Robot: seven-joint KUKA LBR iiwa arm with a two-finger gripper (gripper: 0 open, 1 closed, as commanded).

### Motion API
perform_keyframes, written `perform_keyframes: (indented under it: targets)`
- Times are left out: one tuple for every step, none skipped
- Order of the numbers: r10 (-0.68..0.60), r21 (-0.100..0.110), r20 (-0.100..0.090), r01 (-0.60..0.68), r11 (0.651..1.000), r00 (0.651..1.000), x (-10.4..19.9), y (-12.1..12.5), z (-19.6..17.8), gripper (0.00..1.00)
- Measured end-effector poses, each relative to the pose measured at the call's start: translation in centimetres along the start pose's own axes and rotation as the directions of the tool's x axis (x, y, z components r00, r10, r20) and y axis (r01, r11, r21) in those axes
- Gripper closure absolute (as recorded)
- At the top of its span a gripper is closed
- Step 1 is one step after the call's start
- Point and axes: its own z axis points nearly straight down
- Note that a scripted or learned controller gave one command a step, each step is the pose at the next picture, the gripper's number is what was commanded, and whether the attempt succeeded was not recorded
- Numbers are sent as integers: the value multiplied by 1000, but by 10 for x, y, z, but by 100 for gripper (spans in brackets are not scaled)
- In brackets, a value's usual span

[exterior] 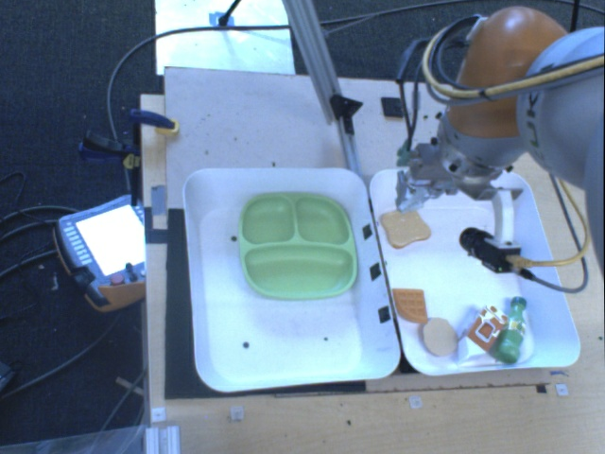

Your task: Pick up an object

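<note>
Nearest, a round tan disc (440, 337) and green plastic bottle (510, 334) (label unreadable) share the right white bin (548, 253) — whose far corner holds a bread-shaped tan slice (405, 228), directly beneath the gripper (408, 194).

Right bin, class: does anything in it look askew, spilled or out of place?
Nothing stands out. The toast slice, cracker, round biscuit and green bottle lie loose in the right bin, none spilled over its rim.
</note>
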Motion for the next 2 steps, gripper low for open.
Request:
perform_keyframes:
  targets:
    - [1,2,1,-1,1000,1000,53,3,18,100]
    - [1,-1,0,-1,1000,1000,102,14,13,100]
